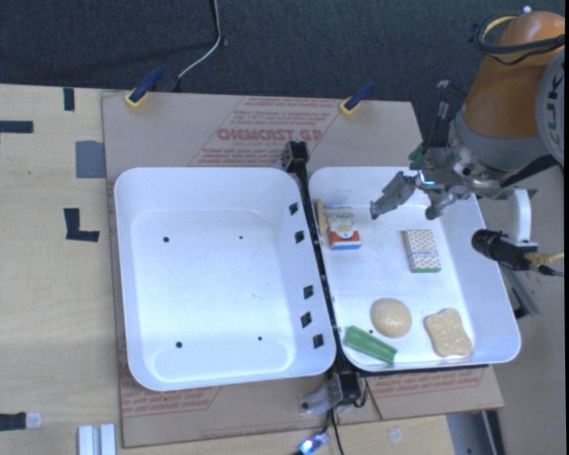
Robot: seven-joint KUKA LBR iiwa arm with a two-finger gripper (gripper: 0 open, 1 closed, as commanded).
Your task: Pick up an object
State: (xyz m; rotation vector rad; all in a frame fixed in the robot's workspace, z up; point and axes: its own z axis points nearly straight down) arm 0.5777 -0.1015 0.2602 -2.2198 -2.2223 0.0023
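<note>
Over the right bin (493,282), near its far edge, I had the claw (412,200) hanging above the white floor, its two dark fingers spread apart and gripping nothing. Below it in that bin lay five things, all loose. A small box with red and blue print (342,228) sat close to the divider between the bins. A pale patterned packet (422,250) lay to the right of the box, just in front of the claw. Toward the near edge I saw a round cream-coloured lump (392,317), a tan sponge-like piece (449,333) beside it, and a green bar (371,344) at the near left corner. The left bin (209,282) sat alongside on the surface (38,282).
</note>
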